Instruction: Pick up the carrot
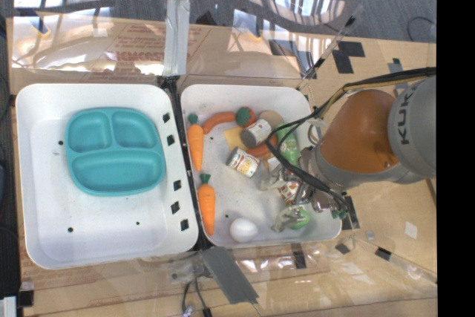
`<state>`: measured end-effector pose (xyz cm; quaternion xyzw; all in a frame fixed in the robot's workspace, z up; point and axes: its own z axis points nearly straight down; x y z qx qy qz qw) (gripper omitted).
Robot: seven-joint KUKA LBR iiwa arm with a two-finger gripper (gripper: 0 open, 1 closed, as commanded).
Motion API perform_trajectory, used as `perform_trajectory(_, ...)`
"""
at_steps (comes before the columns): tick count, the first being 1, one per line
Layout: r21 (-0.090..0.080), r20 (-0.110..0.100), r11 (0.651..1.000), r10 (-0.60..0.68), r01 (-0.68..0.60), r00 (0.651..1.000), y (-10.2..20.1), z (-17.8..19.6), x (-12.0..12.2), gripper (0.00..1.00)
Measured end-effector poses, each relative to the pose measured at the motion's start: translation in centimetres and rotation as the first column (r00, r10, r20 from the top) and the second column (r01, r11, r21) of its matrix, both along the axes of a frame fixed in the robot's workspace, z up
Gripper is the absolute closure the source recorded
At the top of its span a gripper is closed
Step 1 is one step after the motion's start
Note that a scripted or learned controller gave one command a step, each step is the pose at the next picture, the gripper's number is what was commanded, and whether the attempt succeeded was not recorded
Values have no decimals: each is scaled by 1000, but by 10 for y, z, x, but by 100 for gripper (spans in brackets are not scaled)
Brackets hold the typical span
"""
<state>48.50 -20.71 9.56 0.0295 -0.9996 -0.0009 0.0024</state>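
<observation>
Camera view, carrot (195,147) lengthwise, leafy end far, jaws (295,206) state unclear

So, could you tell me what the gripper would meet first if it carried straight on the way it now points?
The gripper points down into the right bin. It would probably meet the small items beneath it first, not a carrot, though depth is unclear.

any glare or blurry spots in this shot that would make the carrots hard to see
In the camera view, bright window glare streaks the clear sheeting behind the bins and also along the front edge. The two carrots in the right bin are evenly lit and sharp. The claw is a dark, cluttered tangle of cables, hard to read.
</observation>
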Motion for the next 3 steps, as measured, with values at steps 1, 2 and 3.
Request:
perform_trajectory(1,1,3,978,210,-210,978,70,15,-1,0)
perform_trajectory(2,-2,7,896,443,-443,896,29,-3,79,0)
perform_trajectory(3,-3,7,885,466,-466,885,109,6,96,0)
